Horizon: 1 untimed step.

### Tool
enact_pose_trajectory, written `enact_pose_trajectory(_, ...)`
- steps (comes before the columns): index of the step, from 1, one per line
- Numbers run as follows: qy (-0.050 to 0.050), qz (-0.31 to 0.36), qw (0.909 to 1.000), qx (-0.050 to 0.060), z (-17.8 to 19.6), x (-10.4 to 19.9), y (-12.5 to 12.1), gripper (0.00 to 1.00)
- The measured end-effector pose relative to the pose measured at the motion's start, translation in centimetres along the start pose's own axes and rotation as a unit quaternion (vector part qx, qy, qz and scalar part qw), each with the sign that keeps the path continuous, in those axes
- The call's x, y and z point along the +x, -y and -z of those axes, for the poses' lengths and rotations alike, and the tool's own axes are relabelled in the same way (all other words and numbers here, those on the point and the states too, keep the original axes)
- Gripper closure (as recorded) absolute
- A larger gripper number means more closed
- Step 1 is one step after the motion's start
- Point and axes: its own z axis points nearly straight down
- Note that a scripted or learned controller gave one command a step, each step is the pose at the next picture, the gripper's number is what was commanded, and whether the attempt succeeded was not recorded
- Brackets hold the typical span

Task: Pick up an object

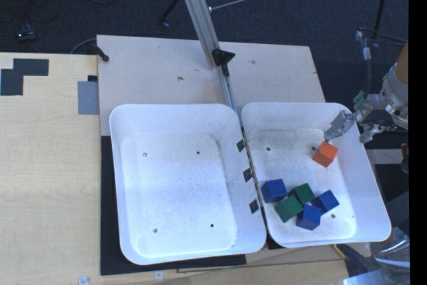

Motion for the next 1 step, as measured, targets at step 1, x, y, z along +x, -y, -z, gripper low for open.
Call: enact_pose_trajectory(1,0.001,0.003,1.0000,0.001,-11.14,-3.49,-6.96,0.00)
